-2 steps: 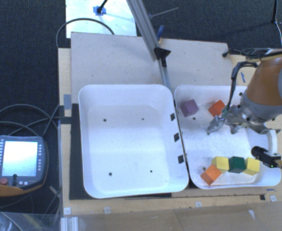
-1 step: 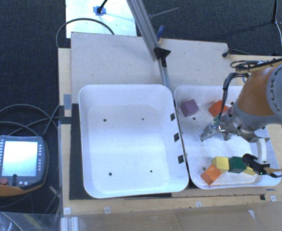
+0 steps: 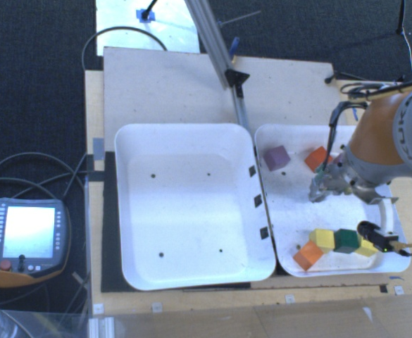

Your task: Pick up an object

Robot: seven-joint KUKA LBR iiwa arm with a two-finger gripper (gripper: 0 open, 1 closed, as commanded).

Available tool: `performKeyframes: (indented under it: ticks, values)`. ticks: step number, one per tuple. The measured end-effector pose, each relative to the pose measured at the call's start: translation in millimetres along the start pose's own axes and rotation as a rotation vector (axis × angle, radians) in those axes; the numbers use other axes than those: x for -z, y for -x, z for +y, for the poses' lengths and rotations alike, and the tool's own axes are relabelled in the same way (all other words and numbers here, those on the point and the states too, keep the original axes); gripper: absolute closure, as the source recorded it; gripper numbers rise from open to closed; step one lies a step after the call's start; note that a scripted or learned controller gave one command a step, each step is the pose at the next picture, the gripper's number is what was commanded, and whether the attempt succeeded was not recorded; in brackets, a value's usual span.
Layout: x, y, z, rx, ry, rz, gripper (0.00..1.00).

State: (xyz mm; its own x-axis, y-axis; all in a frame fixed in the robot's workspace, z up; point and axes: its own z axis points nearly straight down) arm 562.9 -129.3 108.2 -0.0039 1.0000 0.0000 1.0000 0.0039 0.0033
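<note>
Several blocks are seen in the right bin (image 3: 284, 263); the hand (image 3: 323, 189) is poised low just below the orange block (image 3: 316, 159). Its spread cannot be told. A descent onto one block is judged next.

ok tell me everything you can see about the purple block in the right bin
The purple block is a small cube, matte and solid-looking, one colour all over. It sits flat on the floor of the right bin, in the far left corner close to the wall by the left bin, turned slightly askew. Nothing touches it; the orange block lies apart, and the tool hovers nearer the camera.
</note>
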Motion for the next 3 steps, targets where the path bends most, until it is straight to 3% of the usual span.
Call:
performKeyframes:
  ticks: [3]
  values:
    - [158, 5, -11, 0.001, 0.005, -0.002, 1.00]
